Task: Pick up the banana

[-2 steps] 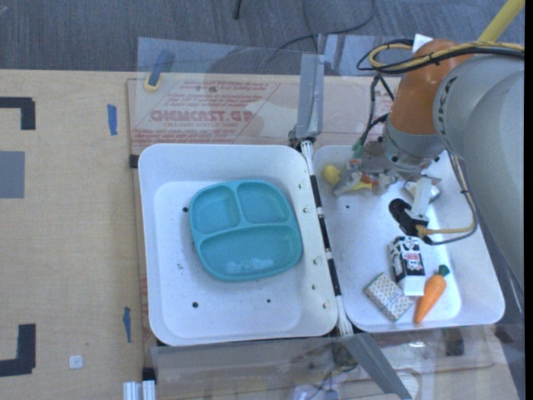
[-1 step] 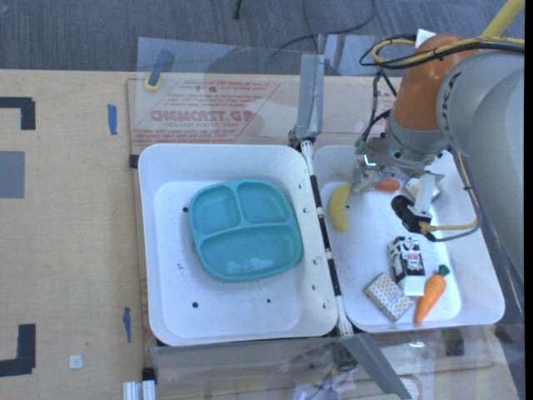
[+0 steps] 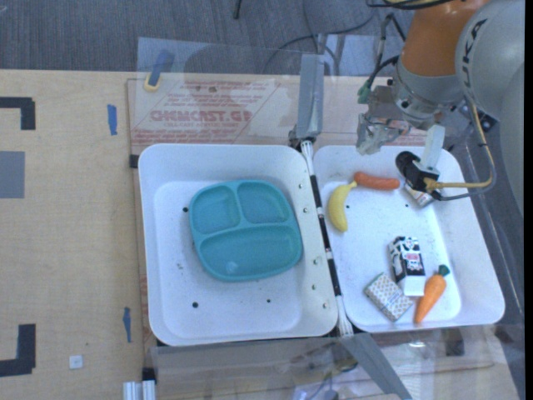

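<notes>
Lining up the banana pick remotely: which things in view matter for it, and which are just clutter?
For the job:
banana, right bin, near its left wall
gripper, above that bin's back edge

Lying about:
sausage, just right of the banana's tip
carrot
small carton
patterned packet
teal divided plate, left bin
</notes>
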You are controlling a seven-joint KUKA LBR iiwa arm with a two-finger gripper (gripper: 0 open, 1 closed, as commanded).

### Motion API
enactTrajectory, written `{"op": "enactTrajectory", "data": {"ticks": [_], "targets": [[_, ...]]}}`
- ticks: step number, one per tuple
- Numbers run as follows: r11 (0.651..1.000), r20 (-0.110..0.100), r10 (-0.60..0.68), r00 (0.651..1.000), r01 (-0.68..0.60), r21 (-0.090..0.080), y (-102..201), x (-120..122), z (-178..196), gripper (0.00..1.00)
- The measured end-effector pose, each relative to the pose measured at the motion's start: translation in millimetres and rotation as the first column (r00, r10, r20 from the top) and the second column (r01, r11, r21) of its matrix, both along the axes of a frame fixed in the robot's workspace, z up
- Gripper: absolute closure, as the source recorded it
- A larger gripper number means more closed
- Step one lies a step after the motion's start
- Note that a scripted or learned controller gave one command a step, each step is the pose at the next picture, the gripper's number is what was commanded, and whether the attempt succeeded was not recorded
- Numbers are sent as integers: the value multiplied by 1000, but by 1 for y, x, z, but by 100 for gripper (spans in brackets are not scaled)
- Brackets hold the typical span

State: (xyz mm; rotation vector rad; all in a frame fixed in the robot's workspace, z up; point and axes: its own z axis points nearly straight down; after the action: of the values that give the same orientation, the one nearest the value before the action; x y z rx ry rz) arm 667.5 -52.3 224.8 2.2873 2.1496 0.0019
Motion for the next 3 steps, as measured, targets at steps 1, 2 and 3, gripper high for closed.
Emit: {"op": "enactTrajectory", "data": {"ticks": [1,2,3], "targets": [[1000,-1,0,1000,0,0,1,0,0,0],[988,-4,154,988,-154,2,-6,-59,-40,0],[985,-1,172,985,-172,1,12,-31,-40,0]]}}
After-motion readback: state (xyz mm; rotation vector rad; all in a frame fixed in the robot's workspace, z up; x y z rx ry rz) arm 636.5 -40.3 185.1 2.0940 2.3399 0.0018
